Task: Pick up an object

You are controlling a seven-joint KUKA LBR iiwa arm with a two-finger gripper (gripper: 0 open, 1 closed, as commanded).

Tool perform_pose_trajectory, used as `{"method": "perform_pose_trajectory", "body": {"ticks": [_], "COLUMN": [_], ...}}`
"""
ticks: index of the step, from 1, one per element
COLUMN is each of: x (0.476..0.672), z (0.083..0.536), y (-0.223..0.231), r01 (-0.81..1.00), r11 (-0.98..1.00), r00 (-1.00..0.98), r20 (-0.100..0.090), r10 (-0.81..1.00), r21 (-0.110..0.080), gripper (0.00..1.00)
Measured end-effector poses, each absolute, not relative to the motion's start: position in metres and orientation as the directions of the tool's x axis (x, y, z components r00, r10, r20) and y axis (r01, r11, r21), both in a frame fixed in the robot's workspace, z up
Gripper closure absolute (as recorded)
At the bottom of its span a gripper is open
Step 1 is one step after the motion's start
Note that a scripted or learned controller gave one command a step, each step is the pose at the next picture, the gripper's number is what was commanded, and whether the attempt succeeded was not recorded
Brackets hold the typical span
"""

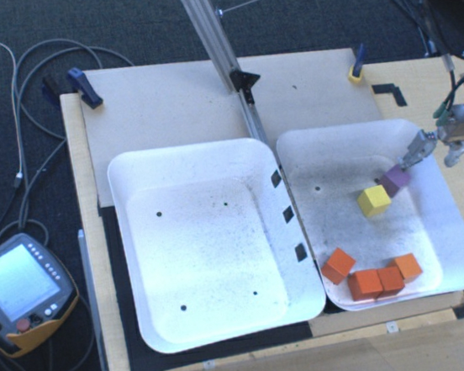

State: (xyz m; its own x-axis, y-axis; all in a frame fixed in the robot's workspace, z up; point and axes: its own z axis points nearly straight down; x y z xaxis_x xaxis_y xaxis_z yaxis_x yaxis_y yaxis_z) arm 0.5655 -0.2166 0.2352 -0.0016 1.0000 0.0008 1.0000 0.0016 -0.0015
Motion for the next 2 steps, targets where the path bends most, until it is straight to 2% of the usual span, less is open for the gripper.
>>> {"method": "perform_pose_trajectory", "body": {"ticks": [1,2], "x": [0.569,0.572], "z": [0.104,0.120], "y": [-0.194,-0.195], "r01": [1.000,1.000], "r11": [0.002,0.002], "r00": [-0.002,-0.002], "r20": [0.004,0.002], "r10": [1.000,1.000], "r21": [-0.009,0.001], "gripper": [0.00,1.00]}}
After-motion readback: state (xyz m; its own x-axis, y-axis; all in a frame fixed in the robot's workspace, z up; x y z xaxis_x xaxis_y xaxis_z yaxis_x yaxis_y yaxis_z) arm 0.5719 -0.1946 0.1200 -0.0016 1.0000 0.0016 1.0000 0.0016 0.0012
